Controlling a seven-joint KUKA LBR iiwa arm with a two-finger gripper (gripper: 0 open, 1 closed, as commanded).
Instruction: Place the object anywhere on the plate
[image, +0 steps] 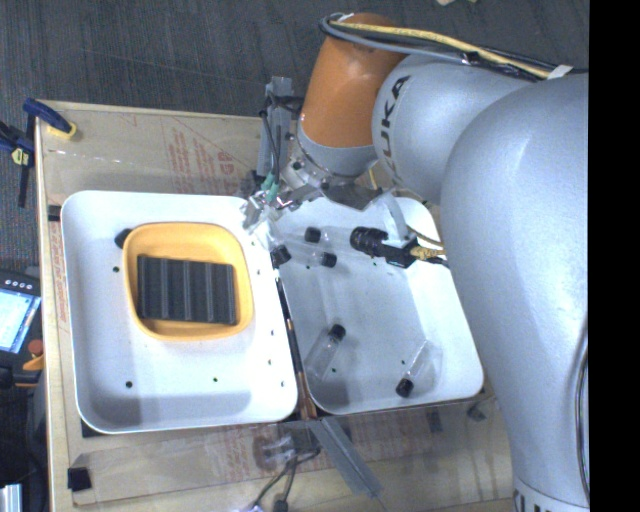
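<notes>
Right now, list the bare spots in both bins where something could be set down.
Left bin: a bare white strip below the yellow plate, and a narrower one on its left. Right bin: open floor mid-right, between the small clear black-capped pieces. It is crowded at the right bin's top, under the gripper and arm.

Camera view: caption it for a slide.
KUKA arm reaches over right bin; yellow plate sits in left bin.

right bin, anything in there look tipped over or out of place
Yes. Two clear tubes with black caps lie on their sides in the right bin: one near the middle, one near the front right corner. Smaller black pieces sit scattered near the back. The yellow plate sits in the left bin.
</notes>
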